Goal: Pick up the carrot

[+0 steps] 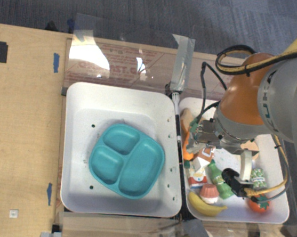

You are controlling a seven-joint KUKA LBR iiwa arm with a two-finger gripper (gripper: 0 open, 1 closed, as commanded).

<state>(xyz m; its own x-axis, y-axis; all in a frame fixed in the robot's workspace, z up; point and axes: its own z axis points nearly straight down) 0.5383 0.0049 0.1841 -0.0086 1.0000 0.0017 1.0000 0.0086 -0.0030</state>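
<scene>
though the wrist hides whether the tool [204, 141] is released or clenched, the carrot [187, 153] lies just left of and below it, against the right bin's [282, 209] left wall, long axis unclear.

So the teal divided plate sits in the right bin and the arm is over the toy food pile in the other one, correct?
Not quite. The camera view shows the teal divided plate in the left bin, not the right. The arm is indeed over the toy food pile, which lies in the right bin.
</scene>
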